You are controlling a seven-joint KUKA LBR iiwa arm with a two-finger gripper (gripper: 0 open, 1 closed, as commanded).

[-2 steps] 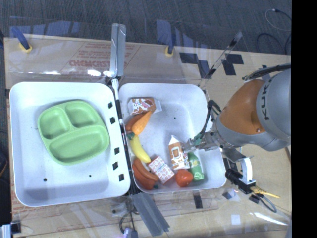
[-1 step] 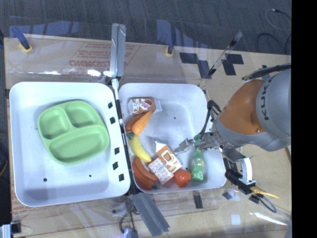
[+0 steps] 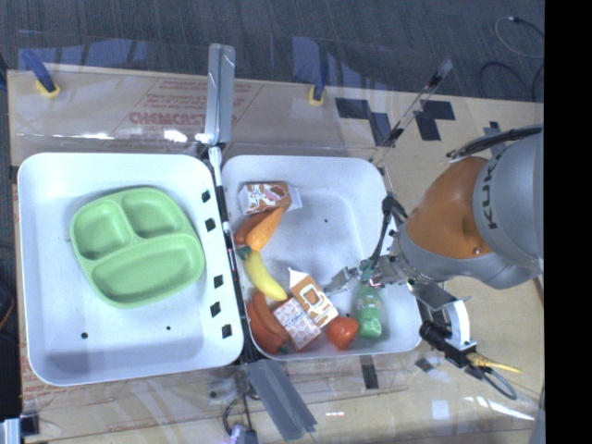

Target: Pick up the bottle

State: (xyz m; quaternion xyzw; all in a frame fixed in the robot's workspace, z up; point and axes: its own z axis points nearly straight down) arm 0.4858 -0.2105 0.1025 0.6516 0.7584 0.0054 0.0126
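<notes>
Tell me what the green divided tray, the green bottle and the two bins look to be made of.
Green divided tray: matte moulded plastic, going by its even colour and rounded compartments.
Green bottle: probably glossy plastic, with a light label; too small to be sure.
Left bin and right bin: smooth white plastic, judging by their rounded corners and soft sheen.

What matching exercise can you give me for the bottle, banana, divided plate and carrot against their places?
1 bottle
2 banana
3 divided plate
4 carrot

A left bin
B right bin, near corner, under the hand
C right bin, along its left wall, mid-length
D right bin, beside the snack packet at the far left

Pairs: 1-B, 2-C, 3-A, 4-D
</notes>
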